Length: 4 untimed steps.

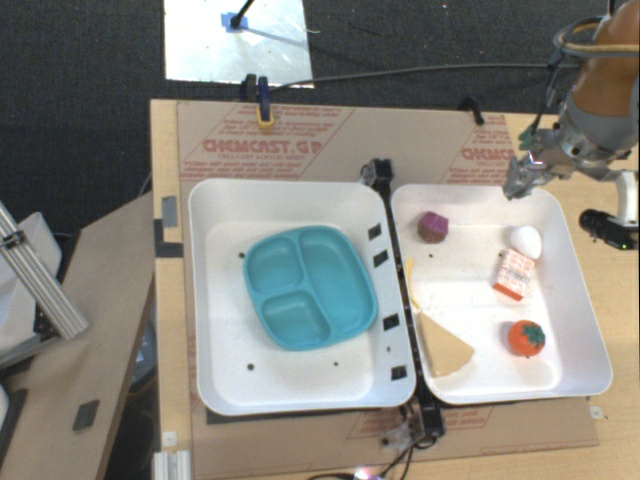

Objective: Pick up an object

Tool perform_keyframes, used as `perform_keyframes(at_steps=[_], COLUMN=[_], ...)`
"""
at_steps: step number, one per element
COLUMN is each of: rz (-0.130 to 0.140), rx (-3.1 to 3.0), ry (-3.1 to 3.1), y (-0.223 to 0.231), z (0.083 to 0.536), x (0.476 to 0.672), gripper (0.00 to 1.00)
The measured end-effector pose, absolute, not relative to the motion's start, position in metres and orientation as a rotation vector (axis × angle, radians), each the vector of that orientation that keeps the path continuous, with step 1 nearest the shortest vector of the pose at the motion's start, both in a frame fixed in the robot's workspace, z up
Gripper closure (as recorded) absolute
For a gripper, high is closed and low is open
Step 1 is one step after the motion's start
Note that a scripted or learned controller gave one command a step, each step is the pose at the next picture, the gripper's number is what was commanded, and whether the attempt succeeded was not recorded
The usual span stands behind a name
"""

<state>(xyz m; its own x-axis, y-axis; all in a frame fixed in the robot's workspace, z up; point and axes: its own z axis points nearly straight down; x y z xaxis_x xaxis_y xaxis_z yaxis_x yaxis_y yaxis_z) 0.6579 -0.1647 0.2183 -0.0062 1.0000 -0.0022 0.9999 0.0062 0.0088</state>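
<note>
The right bin [580,268] holds a dark purple lump [432,227], a white egg [526,240], a small orange and white carton [513,274], an orange tomato-like toy [526,338] and a tan cheese wedge [443,345]. My gripper [521,180] hangs over the right bin's far rim, beyond and above the egg. Nothing shows between its tips, and it touches none of the objects.
A teal divided plate [308,286] lies in the left bin [215,268]. A black divider with clips [388,268] runs between the bins. Cardboard [300,138] backs the bench, and a cable [420,73] crosses behind it. A metal bracket [40,278] sits at far left.
</note>
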Motion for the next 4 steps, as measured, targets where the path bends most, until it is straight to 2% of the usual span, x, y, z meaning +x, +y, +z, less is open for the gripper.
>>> perform_keyframes(at_steps=[2,4], rz=[0.005,0.0], rx=[2.211,2.213], ry=[2.232,2.234], y=[-0.064,0.041], z=[0.241,0.22], x=[0.621,0.572], gripper=[1.0,1.0])
